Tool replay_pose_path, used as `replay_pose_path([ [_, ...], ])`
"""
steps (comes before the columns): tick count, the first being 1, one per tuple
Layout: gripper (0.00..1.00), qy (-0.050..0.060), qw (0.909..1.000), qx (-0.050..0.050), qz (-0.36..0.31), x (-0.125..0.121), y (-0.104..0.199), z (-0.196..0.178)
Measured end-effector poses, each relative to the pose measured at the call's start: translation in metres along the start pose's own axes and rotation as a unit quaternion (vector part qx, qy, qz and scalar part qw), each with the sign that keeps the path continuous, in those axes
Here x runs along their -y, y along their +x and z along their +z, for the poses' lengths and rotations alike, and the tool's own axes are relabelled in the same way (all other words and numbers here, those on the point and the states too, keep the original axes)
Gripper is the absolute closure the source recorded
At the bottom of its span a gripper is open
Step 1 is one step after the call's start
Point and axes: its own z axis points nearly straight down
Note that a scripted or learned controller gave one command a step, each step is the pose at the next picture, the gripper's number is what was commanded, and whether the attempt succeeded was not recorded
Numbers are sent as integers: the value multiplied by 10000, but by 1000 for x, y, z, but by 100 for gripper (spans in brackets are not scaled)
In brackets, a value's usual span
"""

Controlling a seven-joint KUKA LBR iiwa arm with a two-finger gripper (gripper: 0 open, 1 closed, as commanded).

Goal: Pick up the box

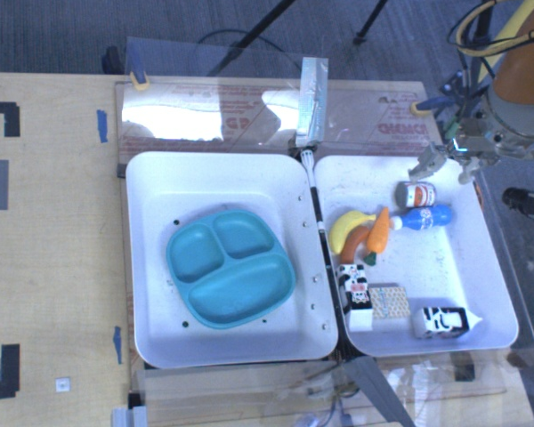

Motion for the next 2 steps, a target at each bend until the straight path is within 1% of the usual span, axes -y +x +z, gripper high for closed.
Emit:
replay_pose_path([
  [1, 0, -17, 10000, 15, -57, -30, -28, 43],
  [2, 100, -41, 10000, 31, -81, -32, -26, 31],
])
